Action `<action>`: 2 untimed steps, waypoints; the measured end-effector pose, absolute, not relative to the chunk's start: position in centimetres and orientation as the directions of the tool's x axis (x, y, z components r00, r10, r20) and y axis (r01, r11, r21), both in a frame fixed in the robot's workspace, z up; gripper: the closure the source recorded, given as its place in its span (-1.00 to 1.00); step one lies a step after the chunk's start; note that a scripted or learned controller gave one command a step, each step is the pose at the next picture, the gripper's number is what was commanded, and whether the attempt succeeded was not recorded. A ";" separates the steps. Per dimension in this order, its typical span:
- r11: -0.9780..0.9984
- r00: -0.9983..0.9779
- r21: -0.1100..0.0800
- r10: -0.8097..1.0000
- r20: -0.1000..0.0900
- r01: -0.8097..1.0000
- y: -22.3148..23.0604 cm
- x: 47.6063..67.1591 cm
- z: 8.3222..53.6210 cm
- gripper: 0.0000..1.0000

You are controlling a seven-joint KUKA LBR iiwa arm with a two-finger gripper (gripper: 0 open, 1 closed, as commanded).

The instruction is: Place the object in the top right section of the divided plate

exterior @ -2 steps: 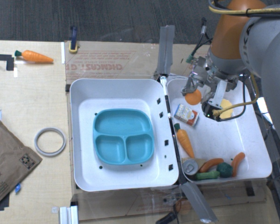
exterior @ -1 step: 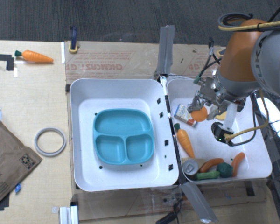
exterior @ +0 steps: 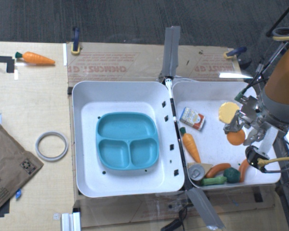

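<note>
The blue divided plate point(exterior: 127, 141) lies in the left bin point(exterior: 86, 129), with one wide section at the top and two smaller ones below; nothing lies in it. My gripper point(exterior: 239, 134) hangs over the right side of the right bin point(exterior: 207, 100). A small orange fruit point(exterior: 236, 138) sits between its two fingertips, and the fingers look closed against it. A pale yellow round piece point(exterior: 228, 112) lies just up and left of the gripper.
The right bin also holds a small red and white carton point(exterior: 192, 118), a carrot point(exterior: 191, 147), a tin can point(exterior: 196, 172), a red sausage-like piece point(exterior: 219, 169) and green toy food point(exterior: 229, 177). On the bench at left lie another carrot point(exterior: 36, 58) and a tape ring point(exterior: 51, 145).
</note>
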State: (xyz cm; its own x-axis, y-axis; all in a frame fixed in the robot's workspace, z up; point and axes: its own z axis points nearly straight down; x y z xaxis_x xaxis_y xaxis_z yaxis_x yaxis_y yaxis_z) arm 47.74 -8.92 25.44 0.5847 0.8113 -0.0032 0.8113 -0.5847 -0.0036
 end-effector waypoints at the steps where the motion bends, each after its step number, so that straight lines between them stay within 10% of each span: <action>1: -0.586 0.586 -0.006 0.811 -0.006 0.810 -9.0 47.8 26.2 1.00; 2: -0.615 0.615 -0.005 0.789 -0.003 0.789 -11.1 47.6 17.7 1.00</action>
State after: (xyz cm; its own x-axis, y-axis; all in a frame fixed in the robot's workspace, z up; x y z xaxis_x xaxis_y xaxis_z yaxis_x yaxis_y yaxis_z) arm 47.64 -11.13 17.67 0.6146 0.7888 -0.0034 0.7888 -0.6146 -0.0049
